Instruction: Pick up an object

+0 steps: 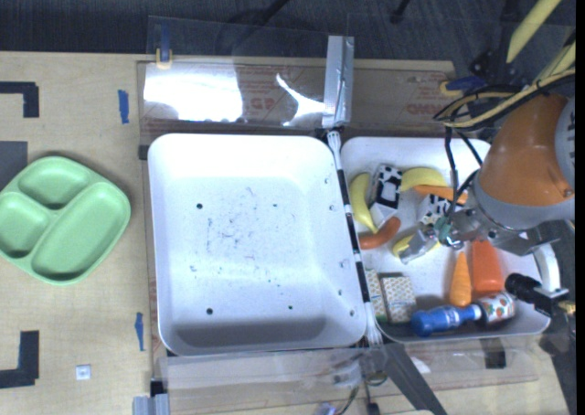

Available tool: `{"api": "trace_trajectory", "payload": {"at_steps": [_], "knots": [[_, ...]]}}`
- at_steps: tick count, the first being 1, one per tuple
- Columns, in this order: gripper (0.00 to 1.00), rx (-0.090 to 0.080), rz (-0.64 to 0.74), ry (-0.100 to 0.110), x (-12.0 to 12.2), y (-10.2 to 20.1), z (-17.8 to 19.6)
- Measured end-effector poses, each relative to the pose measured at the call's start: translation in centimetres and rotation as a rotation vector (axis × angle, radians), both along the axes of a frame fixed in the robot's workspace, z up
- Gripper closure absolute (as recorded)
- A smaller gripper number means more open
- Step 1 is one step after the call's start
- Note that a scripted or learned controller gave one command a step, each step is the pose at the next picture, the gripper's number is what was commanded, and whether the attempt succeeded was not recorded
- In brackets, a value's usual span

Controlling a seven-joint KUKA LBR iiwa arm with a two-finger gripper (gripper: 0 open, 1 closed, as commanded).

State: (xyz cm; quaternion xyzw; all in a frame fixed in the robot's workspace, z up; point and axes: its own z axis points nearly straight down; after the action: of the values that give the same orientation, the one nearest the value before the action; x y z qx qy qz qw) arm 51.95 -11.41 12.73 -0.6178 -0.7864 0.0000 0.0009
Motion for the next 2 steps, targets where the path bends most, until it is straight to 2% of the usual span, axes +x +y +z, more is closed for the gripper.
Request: {"api": "trace_trajectory", "payload": {"at_steps": [1,2], "knots": [[0.0,-0.001,0.121,-0.006,3.4,-0.4,-4.1],[1.0,-0.003,0.119,-0.014,3.6,-0.5,-2.9]]}}
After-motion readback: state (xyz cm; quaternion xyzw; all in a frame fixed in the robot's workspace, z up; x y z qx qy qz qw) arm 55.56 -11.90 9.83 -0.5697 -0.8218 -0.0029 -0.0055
